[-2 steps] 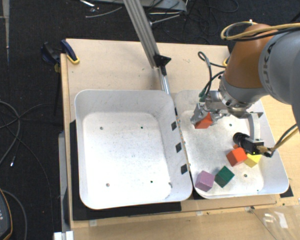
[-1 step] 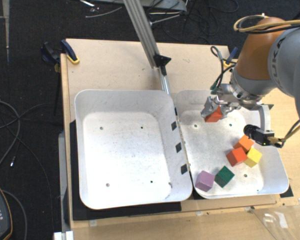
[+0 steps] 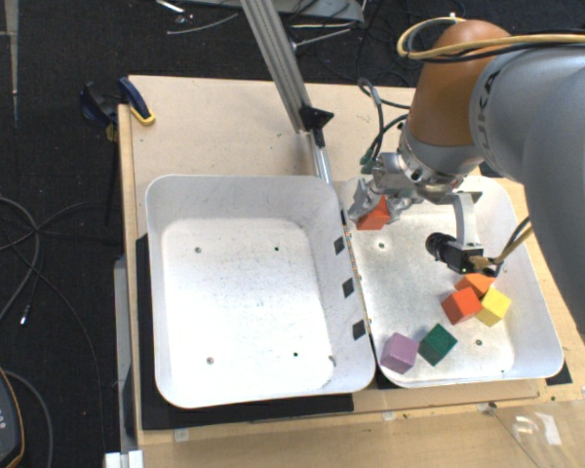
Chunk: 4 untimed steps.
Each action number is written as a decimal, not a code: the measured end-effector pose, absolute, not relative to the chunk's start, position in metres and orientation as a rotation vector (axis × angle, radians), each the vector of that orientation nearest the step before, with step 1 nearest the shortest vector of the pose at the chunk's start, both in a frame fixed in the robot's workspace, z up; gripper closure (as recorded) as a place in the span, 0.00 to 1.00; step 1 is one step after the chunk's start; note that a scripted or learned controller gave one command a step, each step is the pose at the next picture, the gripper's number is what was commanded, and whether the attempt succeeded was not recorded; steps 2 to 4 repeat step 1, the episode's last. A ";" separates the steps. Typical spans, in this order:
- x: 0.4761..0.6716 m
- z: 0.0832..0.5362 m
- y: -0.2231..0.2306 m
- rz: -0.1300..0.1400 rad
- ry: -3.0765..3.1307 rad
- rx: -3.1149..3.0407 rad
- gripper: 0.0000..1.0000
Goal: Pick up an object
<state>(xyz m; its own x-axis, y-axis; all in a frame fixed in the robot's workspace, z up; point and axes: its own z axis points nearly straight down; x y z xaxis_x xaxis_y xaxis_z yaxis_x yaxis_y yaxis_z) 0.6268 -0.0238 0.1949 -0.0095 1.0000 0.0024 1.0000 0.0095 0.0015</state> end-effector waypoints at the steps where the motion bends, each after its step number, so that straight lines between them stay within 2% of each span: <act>1: 0.649 0.195 0.044 -0.005 -2.231 -2.211 1.00; 4: 0.649 0.195 0.044 -0.005 -2.231 -2.211 1.00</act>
